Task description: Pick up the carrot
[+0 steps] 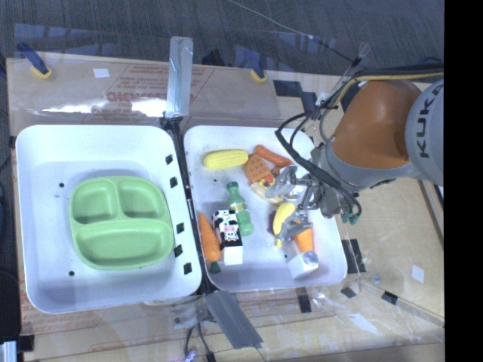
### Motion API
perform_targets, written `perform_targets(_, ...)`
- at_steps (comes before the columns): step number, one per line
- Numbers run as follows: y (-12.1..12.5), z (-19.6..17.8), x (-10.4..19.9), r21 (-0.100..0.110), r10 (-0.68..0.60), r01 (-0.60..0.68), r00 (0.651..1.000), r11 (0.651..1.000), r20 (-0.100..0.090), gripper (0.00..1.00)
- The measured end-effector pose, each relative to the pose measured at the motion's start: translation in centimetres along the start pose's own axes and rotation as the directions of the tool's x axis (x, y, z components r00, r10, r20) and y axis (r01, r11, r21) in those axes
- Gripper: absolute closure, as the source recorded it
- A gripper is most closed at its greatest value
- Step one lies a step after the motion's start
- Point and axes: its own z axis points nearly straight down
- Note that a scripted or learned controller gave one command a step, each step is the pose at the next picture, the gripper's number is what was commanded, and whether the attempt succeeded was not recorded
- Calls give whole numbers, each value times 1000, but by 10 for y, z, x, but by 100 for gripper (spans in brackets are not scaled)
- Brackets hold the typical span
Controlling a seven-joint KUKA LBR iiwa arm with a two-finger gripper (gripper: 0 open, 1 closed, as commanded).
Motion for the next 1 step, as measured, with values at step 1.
perform_targets(1, -31, 103, 8, 1, -90, 90, 996, 996, 3, 0)
